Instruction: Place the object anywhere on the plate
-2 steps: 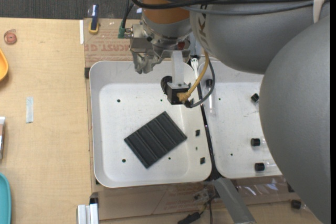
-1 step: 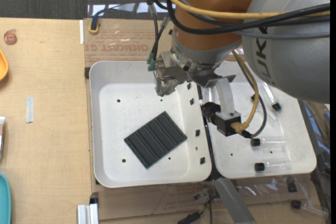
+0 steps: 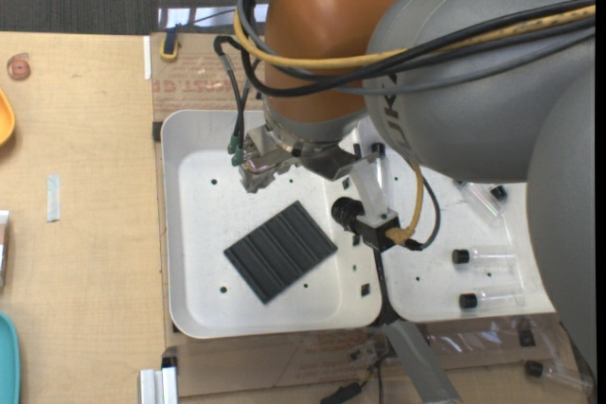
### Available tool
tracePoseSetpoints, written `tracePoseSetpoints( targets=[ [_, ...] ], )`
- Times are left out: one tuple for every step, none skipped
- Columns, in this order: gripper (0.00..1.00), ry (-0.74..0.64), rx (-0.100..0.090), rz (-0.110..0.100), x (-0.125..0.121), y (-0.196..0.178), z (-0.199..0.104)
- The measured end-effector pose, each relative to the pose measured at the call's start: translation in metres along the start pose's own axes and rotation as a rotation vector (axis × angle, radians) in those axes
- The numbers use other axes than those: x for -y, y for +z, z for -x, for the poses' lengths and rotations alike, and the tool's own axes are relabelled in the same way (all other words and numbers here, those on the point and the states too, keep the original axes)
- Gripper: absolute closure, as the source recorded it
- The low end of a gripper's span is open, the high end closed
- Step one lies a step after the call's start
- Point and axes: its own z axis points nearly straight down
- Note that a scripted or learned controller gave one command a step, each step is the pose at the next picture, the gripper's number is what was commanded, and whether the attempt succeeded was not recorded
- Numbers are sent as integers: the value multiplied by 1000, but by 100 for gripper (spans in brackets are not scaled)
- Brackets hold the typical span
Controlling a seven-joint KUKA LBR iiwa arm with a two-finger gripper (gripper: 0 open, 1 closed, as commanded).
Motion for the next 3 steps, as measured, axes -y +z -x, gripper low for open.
tracePoseSetpoints(
  targets=[
    [100,-201,0,2,-38,30,64],
    [100,-408,1,4,-7,-53,50],
    [100,-558,1,4,48,-73,62]
  ],
)
